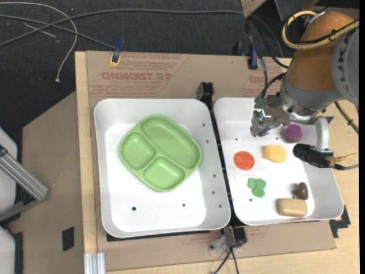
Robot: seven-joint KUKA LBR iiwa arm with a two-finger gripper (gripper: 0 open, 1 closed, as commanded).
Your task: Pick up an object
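Grey KUKA arm with the orange band (pixel 319 44) comes in from the right, wrist angled down and left over the upper part of the right-hand shallow white bin (pixel 228 119). Two-finger gripper (pixel 259 127) sits low over bare bin floor near the bin's upper-left area, nothing between its fingers. Whether the fingers stand apart or together: cannot tell at this angle

Candidates for the pick, all in the right bin:
- purple rounded toy (pixel 293 132), just right of the gripper, partly tucked under the wrist, no clear long axis
- yellow blocky toy (pixel 275 153), below the purple one, slightly wider than tall, long axis roughly left-right
- orange-red round disc (pixel 244 160), lying flat, left of the yellow one, below the gripper
- green leafy toy (pixel 257 186), lower centre, long axis tilts from upper left to lower right
- small dark brown lump (pixel 300 190), near the right wall, long axis roughly up-down
- tan bread-shaped block (pixel 292 208), bottom right corner, long axis left-right, slightly tilted

All apart from each other except brown lump and tan block, which sit just beside one another

Left-hand white bin (pixel 108 153) holds a light green three-compartment plastic tray (pixel 161 152), rotated so its corners point diagonally
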